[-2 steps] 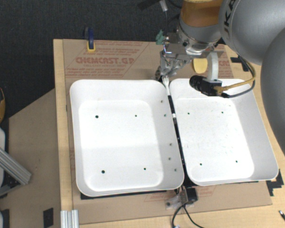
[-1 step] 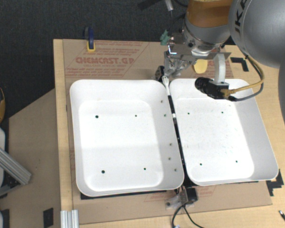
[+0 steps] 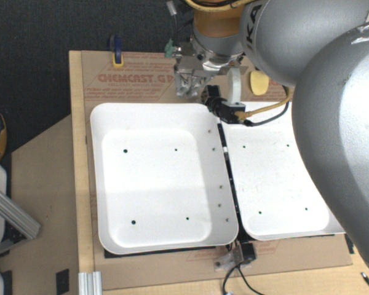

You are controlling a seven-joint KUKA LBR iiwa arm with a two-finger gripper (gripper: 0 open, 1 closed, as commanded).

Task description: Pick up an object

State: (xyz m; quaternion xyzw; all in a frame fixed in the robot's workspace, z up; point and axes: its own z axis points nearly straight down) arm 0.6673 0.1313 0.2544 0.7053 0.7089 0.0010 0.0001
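Note:
My gripper (image 3: 186, 86) hangs over the brown board just beyond the far rim of the left bin (image 3: 104, 165), near that bin's far right corner. Nothing shows in it. A pale yellow object (image 3: 258, 82) lies past the far rim of the right bin (image 3: 277, 226), to the right of the gripper, and the arm partly covers it. The left bin's white floor shows a few small dark dots. The grey arm hides much of the right bin's right side.
Both bins rest on a brown board (image 3: 86, 91) with red print. A blue clamp (image 3: 117, 49) stands at the board's far left edge. A metal rail (image 3: 12, 217) lies at the lower left. A small clamp (image 3: 237, 255) sits at the bins' near seam.

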